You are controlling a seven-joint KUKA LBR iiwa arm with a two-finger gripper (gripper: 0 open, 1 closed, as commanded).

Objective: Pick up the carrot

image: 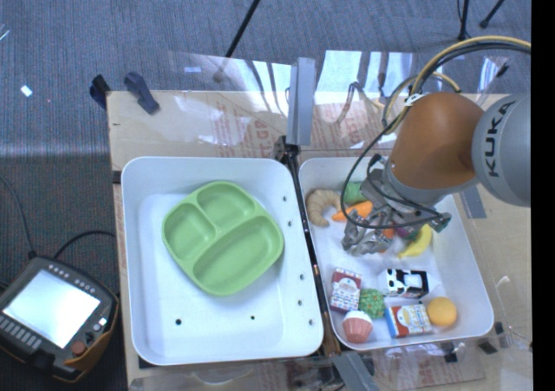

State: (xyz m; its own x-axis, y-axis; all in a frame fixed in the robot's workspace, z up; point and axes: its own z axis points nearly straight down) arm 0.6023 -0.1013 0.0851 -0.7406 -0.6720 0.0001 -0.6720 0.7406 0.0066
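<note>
The pincer is hanging low in the right-hand bin, just below the carrot (still lying unlifted, centre-right of frame), its grip state I cannot tell.

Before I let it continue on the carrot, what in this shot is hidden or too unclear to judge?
- Carrot, camera view: a short orange end shows; the arm's wrist covers the rest.
- Gripper, camera view: a blurred grey tangle, so whether it holds anything cannot be told.
- Yellow banana-like toy, camera view: partly under the wrist.
- Small cartons, camera view: print too small to read.
- Green item beside the carrot: mostly hidden by the arm and cable.
</note>
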